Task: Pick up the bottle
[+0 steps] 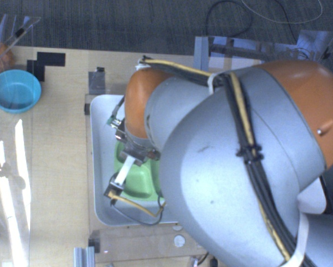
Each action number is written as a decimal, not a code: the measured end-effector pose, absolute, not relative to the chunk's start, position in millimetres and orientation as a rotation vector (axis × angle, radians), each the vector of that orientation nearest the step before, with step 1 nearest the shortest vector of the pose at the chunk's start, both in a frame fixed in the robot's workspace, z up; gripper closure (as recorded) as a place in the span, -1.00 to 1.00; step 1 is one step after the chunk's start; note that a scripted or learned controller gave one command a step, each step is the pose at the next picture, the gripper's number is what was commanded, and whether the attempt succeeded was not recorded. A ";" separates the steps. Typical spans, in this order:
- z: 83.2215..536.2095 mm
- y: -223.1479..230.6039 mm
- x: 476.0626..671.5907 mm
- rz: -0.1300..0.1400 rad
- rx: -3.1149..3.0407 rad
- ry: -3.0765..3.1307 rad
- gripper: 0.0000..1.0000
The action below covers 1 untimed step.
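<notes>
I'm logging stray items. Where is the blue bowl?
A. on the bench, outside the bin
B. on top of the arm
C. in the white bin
A: the bowl sits on the bench at far left, well apart from the bin.

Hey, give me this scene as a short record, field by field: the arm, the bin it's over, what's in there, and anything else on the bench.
arm: reaches in from the right, its bulk covering much of the view
wrist: down over the bin
bin: white, shallow, partly under the arm
green thing: lies in the bin below the wrist, partly hidden; cannot tell if it is the bottle
bowl: blue, on the bench, left of the bin and apart from it
</notes>
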<state>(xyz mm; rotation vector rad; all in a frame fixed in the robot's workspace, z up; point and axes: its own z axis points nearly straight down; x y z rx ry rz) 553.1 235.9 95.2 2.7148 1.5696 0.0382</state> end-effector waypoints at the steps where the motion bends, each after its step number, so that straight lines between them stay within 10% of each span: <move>1: 92.9 237.1 601.5 0.025 3.002 0.944 1.00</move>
